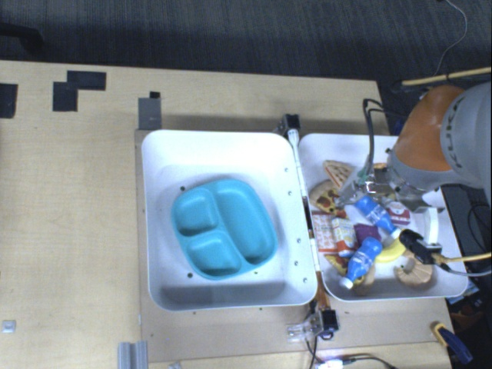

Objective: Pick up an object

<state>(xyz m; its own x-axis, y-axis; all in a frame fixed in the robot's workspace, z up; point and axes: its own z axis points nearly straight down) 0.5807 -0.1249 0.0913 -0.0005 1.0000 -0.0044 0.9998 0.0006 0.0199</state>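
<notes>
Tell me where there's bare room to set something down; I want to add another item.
The left bin has bare white floor around the blue divided plate, widest along its top wall and left side. The right bin is crowded: bottles, snack packets and the arm cover most of it, leaving a small strip at its top left corner.

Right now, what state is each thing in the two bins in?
Blue tray: flat, right side up, alone in the left bin.
Blue bottle: lying on its side in the right bin.
Snack packets: lying flat in the pile.
Gripper: low over the right bin's pile.
</notes>
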